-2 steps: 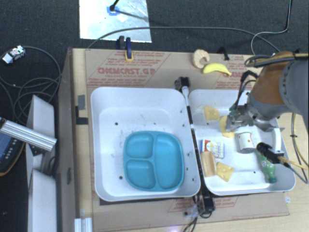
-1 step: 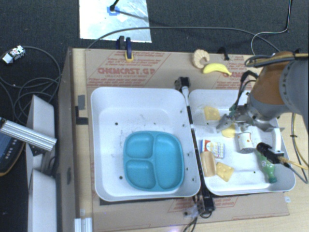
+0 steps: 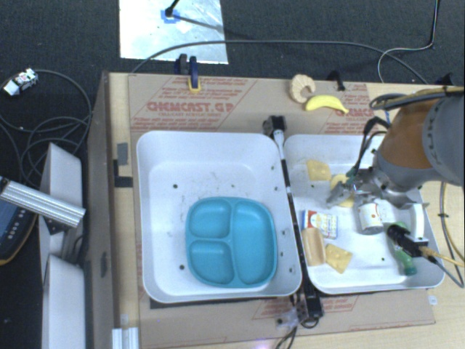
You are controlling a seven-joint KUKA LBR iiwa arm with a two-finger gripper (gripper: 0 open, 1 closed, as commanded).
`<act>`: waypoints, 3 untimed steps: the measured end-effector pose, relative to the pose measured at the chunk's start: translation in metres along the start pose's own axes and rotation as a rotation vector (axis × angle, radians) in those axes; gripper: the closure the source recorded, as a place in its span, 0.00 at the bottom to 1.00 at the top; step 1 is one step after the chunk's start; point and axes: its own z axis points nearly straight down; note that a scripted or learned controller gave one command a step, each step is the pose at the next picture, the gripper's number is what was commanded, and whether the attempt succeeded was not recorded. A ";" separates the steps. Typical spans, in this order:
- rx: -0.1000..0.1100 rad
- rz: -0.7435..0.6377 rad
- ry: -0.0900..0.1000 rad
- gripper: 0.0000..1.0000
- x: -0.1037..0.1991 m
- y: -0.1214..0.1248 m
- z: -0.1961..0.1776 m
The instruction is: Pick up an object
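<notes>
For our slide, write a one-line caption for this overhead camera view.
Arm's end effector low in the right bin among small items; blue divided plate in the left bin.

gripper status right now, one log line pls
gripper low in right bin | next to yellow piece | blue tray in left bin | no grasp seen

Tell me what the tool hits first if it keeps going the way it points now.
The tool points down-left into the right bin. Likely the bin floor near the yellow piece; beyond that, the small printed packet. Depth is unclear from above.
</notes>
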 end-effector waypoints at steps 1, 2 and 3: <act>-0.002 -0.003 -0.001 0.00 -0.005 0.092 -0.001; 0.000 0.000 0.000 0.00 0.003 0.036 0.000; 0.000 0.001 0.000 0.00 0.001 0.019 0.000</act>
